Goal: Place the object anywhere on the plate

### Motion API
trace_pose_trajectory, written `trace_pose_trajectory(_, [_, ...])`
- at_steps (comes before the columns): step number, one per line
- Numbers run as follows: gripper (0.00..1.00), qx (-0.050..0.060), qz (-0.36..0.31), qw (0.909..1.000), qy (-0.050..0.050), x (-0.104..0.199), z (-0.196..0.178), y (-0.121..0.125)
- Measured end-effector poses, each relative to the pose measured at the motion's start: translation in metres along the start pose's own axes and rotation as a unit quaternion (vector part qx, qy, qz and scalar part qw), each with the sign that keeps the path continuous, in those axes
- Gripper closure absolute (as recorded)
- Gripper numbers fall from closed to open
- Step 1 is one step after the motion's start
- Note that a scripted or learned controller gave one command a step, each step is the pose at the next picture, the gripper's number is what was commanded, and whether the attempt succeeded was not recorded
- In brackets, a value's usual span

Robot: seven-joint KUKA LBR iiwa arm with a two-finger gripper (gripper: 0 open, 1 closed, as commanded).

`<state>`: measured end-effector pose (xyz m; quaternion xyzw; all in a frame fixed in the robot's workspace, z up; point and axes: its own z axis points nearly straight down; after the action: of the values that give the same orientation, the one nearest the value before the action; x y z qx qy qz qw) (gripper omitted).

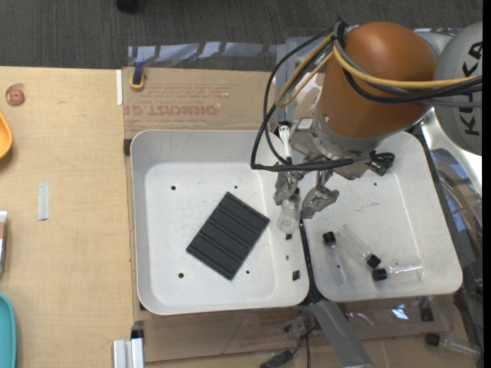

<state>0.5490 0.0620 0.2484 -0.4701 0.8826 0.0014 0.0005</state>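
Two spread fingers of the hand [303, 198] hang over a clear object [287, 222], not gripping.

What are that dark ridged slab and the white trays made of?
The slab looks like matte black plastic or rubber: dull, with parallel grooves. The trays seem glossy white plastic, going by their smooth sheen and rounded corners. Neither is certain from here.

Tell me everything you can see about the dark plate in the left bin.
The plate is a flat rectangular slab, black or very dark grey, with a matte look and parallel grooves running along its length. It lies flat on the floor of the left bin, turned at a diagonal, near the middle and slightly toward the right wall. Nothing rests on it. The claw hangs to its right, over the bins' shared edge, apart from it.
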Motion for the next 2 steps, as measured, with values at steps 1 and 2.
trace_pose_trajectory(1, [1.0, 0.0, -0.231, 0.973, -0.001, -0.046, 0.054, -0.013])
trace_pose_trajectory(2, [1.0, -0.001, -0.414, 0.9104, 0.0, 0.016, 0.055, 0.022])
